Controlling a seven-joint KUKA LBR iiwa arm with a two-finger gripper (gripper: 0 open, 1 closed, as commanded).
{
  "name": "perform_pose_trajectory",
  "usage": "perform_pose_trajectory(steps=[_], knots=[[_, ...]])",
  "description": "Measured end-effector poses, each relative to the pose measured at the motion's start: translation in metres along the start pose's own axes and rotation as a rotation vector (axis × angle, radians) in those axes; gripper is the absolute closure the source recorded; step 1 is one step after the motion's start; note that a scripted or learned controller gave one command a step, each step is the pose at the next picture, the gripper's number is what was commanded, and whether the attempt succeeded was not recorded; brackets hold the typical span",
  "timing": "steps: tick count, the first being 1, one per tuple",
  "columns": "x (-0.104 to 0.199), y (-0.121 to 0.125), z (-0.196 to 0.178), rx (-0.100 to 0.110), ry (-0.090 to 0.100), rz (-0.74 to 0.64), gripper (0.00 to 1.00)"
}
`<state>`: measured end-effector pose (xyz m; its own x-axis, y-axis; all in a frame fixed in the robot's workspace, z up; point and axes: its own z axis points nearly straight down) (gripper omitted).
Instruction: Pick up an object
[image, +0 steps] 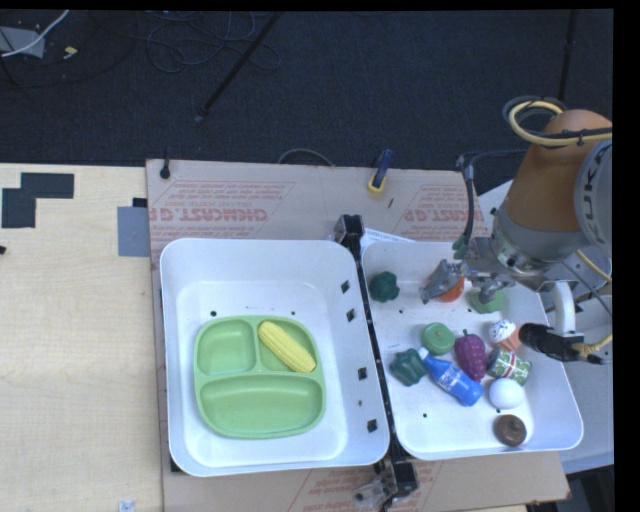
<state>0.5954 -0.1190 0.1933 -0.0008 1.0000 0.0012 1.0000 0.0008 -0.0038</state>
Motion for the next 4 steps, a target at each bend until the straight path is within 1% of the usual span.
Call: perform_pose_trajectory(steps=[1, 2, 3, 4], knots=[[0.008, -0.002, 0.063, 0.005, 0.001, -0.001, 0.0], [0.01, -0.002, 0.108, 0.002, 0.0, 0.001, 0.0], [0.009, -0.002, 0.097, 0.003, 0.0, 0.005, 1.0], [-0.001, 0.002, 0.047, -0.004, -0.001, 0.006, 1.0]])
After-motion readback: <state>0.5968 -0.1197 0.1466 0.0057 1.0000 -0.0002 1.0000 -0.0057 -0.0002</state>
